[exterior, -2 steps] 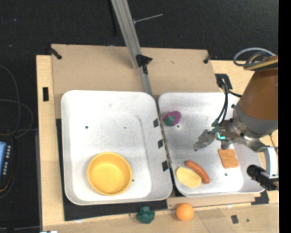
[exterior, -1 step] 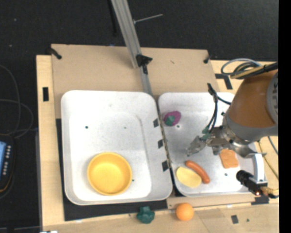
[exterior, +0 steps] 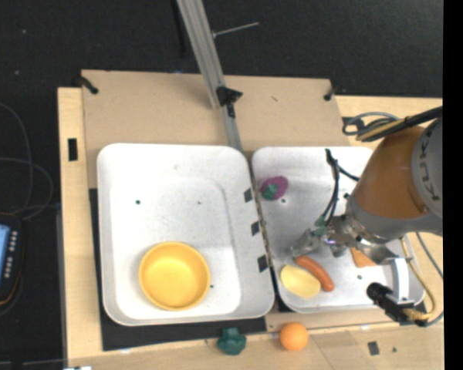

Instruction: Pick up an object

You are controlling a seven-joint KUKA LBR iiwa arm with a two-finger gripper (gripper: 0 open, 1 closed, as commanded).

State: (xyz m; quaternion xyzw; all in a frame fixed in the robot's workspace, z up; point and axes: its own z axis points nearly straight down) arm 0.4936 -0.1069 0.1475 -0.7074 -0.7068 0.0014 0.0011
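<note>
In the right bin [exterior: 309,164] lie a purple and green toy [exterior: 274,187] near the far left corner, a pale yellow lemon-like piece [exterior: 299,281] and an orange-red sausage shape [exterior: 316,273] at the near edge. An orange piece [exterior: 362,258] peeks out under the arm. My gripper [exterior: 312,241] hangs low over the bin, just above and behind the sausage shape and the yellow piece. Nothing is visible between its fingers.
The left bin [exterior: 170,183] holds a yellow bowl [exterior: 174,275] at its near side. An orange ball [exterior: 293,336] and a green toy [exterior: 231,342] rest on the bench in front of the bins. A metal pole [exterior: 208,56] rises from behind the bins' divider.
</note>
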